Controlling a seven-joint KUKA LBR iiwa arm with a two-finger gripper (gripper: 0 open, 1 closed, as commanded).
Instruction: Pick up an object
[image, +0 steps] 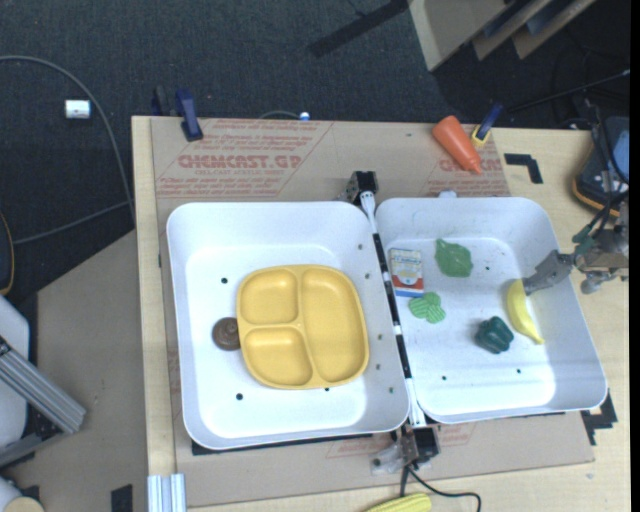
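While no single target is named, the banana (523, 312) looks like the likeliest pick, since it lies at the right side of the right bin (480, 402), just beside the hand (548, 272) that reaches in over that bin's right rim. Whether the hand is spread or pressed together I cannot tell; it is small and partly blurred, and nothing shows between its tips.

The banana appears to be a toy: probably light, hollow plastic, stiff enough to take a firm pinch, yet smooth and curved, so it may slip or roll out of a grip. Taking it across its narrow width near the middle of its length seems the safest hold; toward either tapered end it would likely squirt free.

Other candidates lie in the same bin. A dark green pepper-like piece (494, 335) sits just beside the banana's lower end, close enough to be knocked during a descent. A leafy green piece (453, 258) and a flatter green one (429, 307) lie nearer the middle, and a small white-and-red carton (405, 270) rests by the left wall; the carton looks light but crushable.

The left bin (200, 240) carries a yellow divided plate (302, 325) and a small brown round thing (226, 333) touching its left edge. An orange carrot-like toy (458, 145) lies on the tabletop (250, 160) beyond the bins.
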